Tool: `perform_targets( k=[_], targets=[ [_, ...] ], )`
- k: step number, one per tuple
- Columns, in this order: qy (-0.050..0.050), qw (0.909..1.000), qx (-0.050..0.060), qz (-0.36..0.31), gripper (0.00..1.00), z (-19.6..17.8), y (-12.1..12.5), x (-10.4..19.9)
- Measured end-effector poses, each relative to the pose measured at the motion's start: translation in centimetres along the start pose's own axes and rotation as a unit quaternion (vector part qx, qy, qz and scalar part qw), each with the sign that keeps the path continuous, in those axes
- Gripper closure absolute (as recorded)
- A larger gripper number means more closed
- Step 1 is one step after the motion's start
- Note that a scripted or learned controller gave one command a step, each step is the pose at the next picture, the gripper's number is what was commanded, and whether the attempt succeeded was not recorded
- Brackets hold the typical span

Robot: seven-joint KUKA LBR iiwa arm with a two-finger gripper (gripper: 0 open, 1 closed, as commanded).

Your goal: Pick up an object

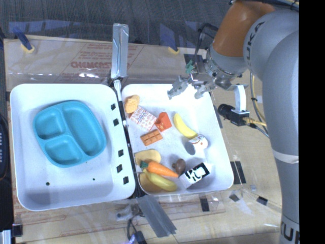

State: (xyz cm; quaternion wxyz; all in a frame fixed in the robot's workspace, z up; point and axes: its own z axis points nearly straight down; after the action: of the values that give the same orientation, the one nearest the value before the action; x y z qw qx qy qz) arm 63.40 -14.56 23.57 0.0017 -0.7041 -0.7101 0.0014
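Arm (264,60), grey w/ orange band, comes in from the right and fills the far-right corner, wrist bent over the far edge of the right bin (216,131). Left bin (20,136) holds just a blue divided tray (69,131), set toward its far-left part, w/ bare white floor along the near and right sides, so lots of room there. Right bin is crowded in its near half and left side; its far-right corner and right wall strip are bare white, approx. where the gripper (188,89) hangs, above the far rim. Its two fingers stand apart, open, nothing between them. Objs in the right bin, big to small: yellow banana-shaped piece (160,182) along the near wall, touching an orange carrot (162,169) lying across it; white box w/ black marks (196,173) at the near-right corner, tight to the wall; checkered packet (142,118) near the divider; small yellow banana (184,126) mid-bin, w/ open floor on its far side; tan slice (147,155) just far of the carrot; red-orange block (163,121) beside the packet; white item w/ orange dot (199,143) near the right wall; tan pastry-like piece (132,104) against the left wall; brown wafer (151,137); dark brown lump (179,165) between carrot and box. Gripper touches none of them; closest is the small banana, well clear below it.
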Motion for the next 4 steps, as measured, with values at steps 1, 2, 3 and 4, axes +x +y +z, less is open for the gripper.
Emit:
perform_targets(
  k=[1, 2, 3, 4],
  targets=[
    [-0.001, 0.9955, -0.002, -0.094, 0.00, -4.2, 2.3, -0.3],
    [-0.001, 0.9995, -0.003, 0.030, 0.00, -8.5, 0.8, -3.1],
    [0.000, 0.9971, 0.000, -0.076, 0.00, -2.5, -9.3, -4.6],
    [0.001, 0.9944, 0.002, 0.106, 0.00, 5.4, -8.8, -4.8]
  ],
)
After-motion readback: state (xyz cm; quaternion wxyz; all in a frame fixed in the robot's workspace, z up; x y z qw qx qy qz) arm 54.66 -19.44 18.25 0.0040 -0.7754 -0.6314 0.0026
